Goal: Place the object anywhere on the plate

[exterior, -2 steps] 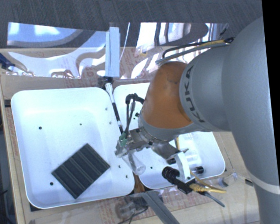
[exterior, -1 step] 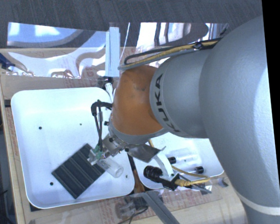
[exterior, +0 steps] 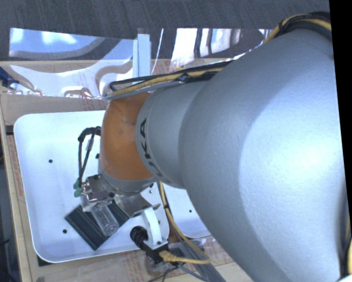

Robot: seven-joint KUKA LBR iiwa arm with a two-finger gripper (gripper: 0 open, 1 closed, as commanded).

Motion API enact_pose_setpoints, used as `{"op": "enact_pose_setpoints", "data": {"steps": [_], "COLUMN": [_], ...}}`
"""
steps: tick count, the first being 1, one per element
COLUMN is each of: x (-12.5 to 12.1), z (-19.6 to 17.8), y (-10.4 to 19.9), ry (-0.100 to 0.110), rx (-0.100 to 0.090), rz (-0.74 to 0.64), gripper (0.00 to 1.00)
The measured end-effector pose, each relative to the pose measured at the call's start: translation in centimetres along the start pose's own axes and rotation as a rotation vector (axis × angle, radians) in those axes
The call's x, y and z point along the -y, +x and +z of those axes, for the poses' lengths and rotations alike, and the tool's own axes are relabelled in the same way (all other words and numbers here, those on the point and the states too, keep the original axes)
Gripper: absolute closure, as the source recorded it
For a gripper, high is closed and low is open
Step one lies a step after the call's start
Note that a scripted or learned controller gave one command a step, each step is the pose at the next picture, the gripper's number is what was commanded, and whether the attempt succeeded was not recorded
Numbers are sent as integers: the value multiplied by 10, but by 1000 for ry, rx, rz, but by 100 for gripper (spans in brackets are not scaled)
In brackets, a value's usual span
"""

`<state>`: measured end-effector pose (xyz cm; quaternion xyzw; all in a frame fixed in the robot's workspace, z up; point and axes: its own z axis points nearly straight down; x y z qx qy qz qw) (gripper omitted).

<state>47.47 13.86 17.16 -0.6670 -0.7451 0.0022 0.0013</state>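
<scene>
Gripper (exterior: 103, 215) hangs low over the left bin (exterior: 40, 181), near its front edge, right above a dark flat piece (exterior: 85, 229) lying on the white floor. Whether it is spread or clamped I cannot tell from here; the grey arm (exterior: 246, 161) blocks much of the bench. Neither the plate nor a carried object can be made out. It looks like the pickup stage, so next it needs a firm hold, then a lift.

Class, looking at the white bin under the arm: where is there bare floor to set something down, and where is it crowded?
Bare floor lies in the white bin along its left wall and far-left corner, left of the black cables. It is crowded near the front, around the gripper and dark flat object.
</scene>
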Motion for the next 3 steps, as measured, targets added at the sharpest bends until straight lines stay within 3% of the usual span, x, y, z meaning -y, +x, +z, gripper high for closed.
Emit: {"op": "enact_pose_setpoints", "data": {"steps": [1,2,3], "x": [5,-5,7], "z": [-19,77,-19], "y": [-61,17,-68], "ry": [-3,-7,1], "rx": [0,-2,-4], "rz": [149,433,632], "gripper": [100,100,100]}}
